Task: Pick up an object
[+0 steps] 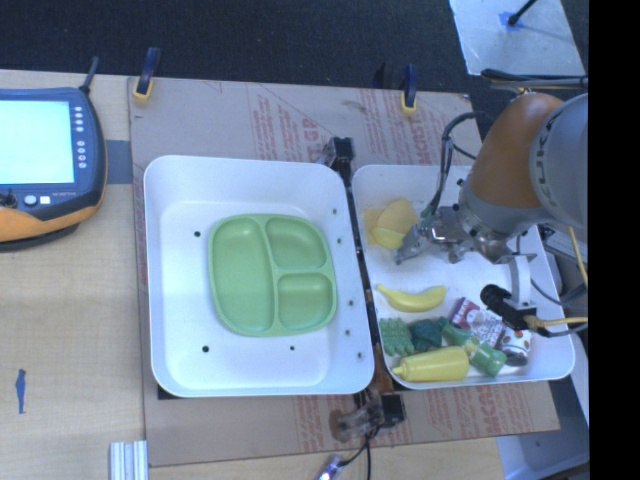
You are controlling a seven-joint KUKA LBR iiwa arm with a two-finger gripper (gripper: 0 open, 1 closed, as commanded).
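Pretty plain setup: light wood bench (70,308) with a brown cardboard sheet (290,118) clamped along its far edge by blue clamps (147,73). Dark carpet floor (250,13) beyond, white paper patch (510,18) at far right.

Both bins (160,268) look like smooth white plastic with a matt sheen. The green tray (270,273) is smooth, slightly glossy plastic. The banana (412,297) looks like glossy plastic. The sheet (250,118) under the bins is matt cardboard; the bench (70,348) is pale wood grain.
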